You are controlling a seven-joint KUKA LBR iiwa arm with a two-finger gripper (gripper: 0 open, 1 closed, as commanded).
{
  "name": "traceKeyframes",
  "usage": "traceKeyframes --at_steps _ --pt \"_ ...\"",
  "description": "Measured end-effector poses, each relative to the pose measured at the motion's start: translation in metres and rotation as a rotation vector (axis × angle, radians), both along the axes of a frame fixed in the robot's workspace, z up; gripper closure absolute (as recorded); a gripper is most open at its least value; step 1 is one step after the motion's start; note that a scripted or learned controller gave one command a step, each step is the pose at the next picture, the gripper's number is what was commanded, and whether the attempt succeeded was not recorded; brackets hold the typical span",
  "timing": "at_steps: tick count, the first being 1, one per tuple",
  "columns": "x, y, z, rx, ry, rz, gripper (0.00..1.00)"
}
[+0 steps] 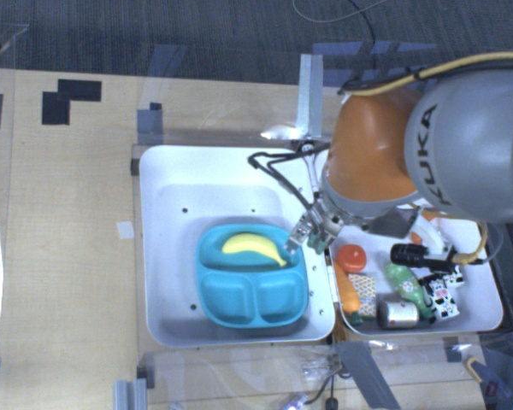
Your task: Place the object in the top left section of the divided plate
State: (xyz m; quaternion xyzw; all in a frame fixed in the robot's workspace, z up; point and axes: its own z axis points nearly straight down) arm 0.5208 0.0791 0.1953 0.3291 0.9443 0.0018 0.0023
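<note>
White plastic is forming two shallow bins lying side by side on the pale wooden bench [60, 229], and one grey arm with an orange band [372, 152] is reaching in over them. Nearest the camera, in the left bin [167, 190], one blue divided plate [252, 301] is sitting, smooth and rounded at the corners, with two small sections along its near edge and one long section along its far edge. One yellow banana [252, 247], curved and glossy, is lying in that long far section, spanning most of its width. The gripper [312, 233] is hanging just beside the banana's right tip, at the plate's far right corner; whether its fingers are apart or together cannot be told. In the right bin [487, 310], a clutter of small objects is lying, among them one orange carrot-shaped piece [349, 291], one red round piece [352, 257] and one dark cylindrical can [399, 313].
</note>
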Motion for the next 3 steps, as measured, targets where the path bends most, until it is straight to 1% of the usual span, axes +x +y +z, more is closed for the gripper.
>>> traceKeyframes --at_steps 1,2,3 --pt "0.056 -0.02 -0.011 -0.001 0.004 -0.311 1.0" --pt "0.062 0.01 0.1 0.0 0.002 -0.285 1.0" --pt "0.01 -0.015 0.101 0.0 0.004 -0.388 1.0"
